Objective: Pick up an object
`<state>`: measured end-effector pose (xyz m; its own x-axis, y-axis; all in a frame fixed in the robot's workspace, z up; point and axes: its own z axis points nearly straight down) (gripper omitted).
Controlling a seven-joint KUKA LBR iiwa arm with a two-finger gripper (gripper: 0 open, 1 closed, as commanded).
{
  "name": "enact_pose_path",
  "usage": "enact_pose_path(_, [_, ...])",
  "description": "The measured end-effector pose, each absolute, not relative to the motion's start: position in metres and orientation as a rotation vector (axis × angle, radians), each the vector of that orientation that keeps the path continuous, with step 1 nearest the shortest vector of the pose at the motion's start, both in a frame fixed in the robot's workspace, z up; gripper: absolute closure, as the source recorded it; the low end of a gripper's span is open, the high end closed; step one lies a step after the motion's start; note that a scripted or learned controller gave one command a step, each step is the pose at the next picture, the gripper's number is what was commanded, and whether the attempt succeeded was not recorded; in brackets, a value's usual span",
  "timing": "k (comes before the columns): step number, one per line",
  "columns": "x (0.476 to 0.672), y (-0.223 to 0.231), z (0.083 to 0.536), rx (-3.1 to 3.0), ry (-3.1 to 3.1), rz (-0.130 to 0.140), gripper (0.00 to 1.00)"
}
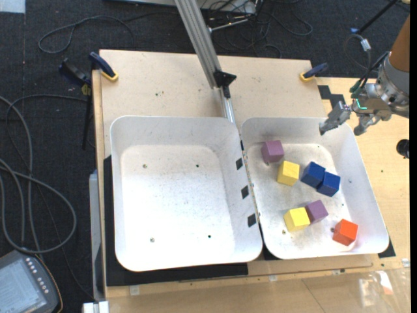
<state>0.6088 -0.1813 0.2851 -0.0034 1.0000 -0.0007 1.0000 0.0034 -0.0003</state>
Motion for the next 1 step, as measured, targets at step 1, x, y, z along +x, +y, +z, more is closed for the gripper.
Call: enact_pose_path(1, [0.6078,-0.1746,0.24,2.22,2.227,-0.004,0.0])
